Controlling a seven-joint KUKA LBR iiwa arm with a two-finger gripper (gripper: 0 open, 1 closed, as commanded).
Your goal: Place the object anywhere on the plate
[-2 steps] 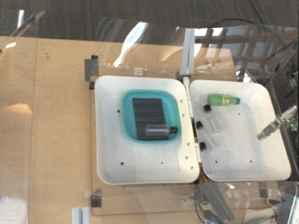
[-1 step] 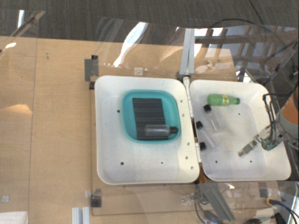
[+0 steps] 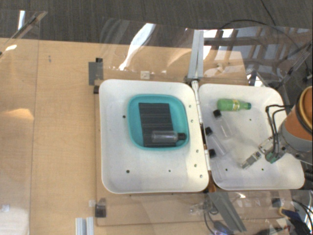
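Now then, eyes on the left white bin (image 3: 112, 146), where a teal, rounded-square plate (image 3: 134, 131) sits in the upper middle. On it lies a dark grey ridged rectangular slab (image 3: 155, 115), and across the slab's lower end rests the see-through plastic bottle with a black cap (image 3: 166, 137). The body is clear and tube-like, so it reads greyish against the dark slab beneath (the cap is the easiest part to pick out). It is lying flat on its side, with its long axis running left to right across the frame. The cap points to the right, toward the plate's lower right corner, and the base points left.

Over in the right white bin (image 3: 293, 180), the two-finger gripper (image 3: 258, 155) hangs low at the lower right of the frame, under the arm's orange band (image 3: 299, 119). It is well apart from the plate, and whether it is wide or narrow I cannot tell from this angle. Nothing can be seen held in it.

Also in the right bin, a green plastic bottle (image 3: 234, 105) lies on its side near the top. A second clear bottle with a black cap (image 3: 222, 124) lies slanted below it.
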